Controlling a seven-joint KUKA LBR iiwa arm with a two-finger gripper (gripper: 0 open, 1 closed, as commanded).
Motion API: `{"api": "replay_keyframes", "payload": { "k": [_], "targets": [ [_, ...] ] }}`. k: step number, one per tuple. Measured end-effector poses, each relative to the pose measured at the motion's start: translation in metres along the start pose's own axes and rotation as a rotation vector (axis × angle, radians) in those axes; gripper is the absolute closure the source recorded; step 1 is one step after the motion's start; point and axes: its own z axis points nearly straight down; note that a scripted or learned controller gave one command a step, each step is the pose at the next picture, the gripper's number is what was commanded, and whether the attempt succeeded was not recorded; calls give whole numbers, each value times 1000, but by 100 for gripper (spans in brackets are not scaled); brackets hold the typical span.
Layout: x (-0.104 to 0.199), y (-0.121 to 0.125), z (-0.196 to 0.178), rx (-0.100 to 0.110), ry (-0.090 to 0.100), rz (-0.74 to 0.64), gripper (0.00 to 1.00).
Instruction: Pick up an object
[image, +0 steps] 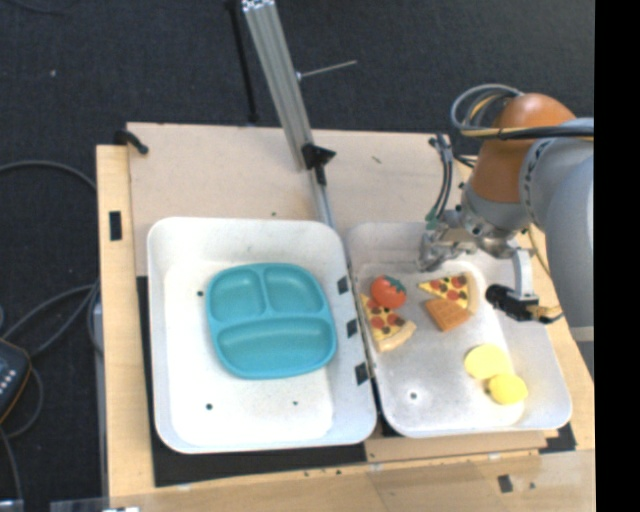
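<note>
Approach stage of a pick: gripper low over the far edge of the right bin, nothing seen held

The nearest candidate is the pizza slice, lying flat just near-side of the gripper, a wedge with thick tan crust and red-spotted topping; whether the gripper is apart or together cannot be told. Judged next: descend squarely over the slice before closing. Also in this bin: a tomato touching a second pizza slice, and two yellow discs. The left bin carries a teal divided plate
</note>
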Motion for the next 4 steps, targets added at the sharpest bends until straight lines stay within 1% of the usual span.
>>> {"api": "replay_keyframes", "payload": {
  "k": [1, 2, 3, 4],
  "targets": [
    [-6, 8, -62, -4, 2, 1, 100],
    [-6, 8, -128, -5, 2, 3, 100],
    [-8, 10, -183, -4, 2, 3, 100],
    [29, -8, -178, 3, 4, 3, 100]
  ]
}}
